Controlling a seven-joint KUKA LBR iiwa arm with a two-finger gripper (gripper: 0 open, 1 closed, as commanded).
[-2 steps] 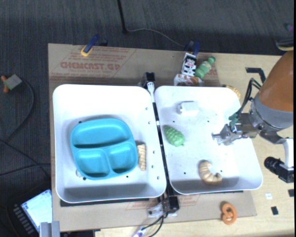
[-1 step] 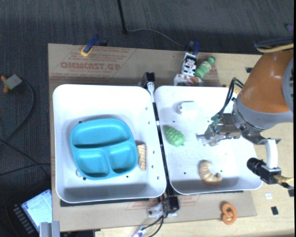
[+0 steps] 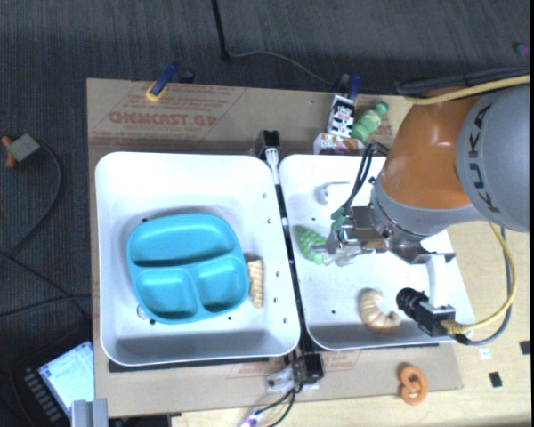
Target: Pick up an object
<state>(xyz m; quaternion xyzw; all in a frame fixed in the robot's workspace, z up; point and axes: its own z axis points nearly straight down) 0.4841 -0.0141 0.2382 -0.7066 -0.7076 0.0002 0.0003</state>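
In the left bin (image 3: pixel 116 238), at centre-left of the frame, a blue divided tray (image 3: pixel 187 268) lies with a small ridged tan piece (image 3: pixel 256 282) touching its right edge. In the right bin (image 3: pixel 307 323), a green object (image 3: pixel 308 243) lies near the left wall, just beside the tool (image 3: pixel 343 249); whether the tool's tips are apart or together I cannot tell. A curled tan croissant-like toy (image 3: pixel 376 311) sits lower right, apart from the tool, with the grey-and-orange arm (image 3: pixel 445 163) over the bin's right side.
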